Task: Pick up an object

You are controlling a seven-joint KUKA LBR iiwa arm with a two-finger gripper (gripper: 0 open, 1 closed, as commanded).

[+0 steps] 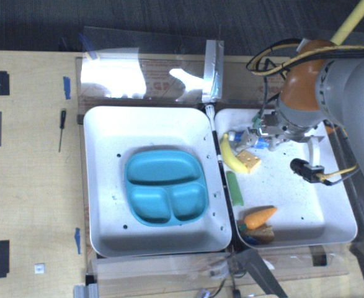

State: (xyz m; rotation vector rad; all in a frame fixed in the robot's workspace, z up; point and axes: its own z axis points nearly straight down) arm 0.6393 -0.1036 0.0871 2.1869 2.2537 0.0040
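Beside the banana point(229, 158), jaws point(260, 138) low over right bin point(306, 210)

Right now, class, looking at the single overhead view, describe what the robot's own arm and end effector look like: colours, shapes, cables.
The arm is a thick, rounded grey body with an orange band above the wrist. Black and yellow cables loop around that band. Below it sits a compact metallic end effector with small blue details. A black cable with a yellow tip trails beside it.

Robot lab: taped bench point(26, 166), two white bins point(101, 228).
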